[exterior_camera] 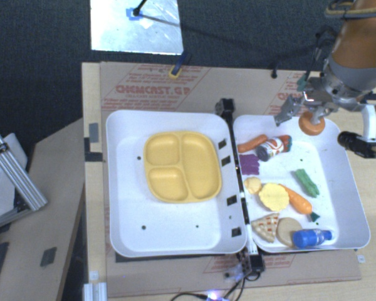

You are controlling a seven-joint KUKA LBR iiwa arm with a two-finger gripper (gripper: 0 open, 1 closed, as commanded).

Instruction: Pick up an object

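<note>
Orange and round, a small ball sits clasped between the fingers of the gripper, we see, raised over the far corner of the right bin; a yellow tray fills the left bin.
</note>
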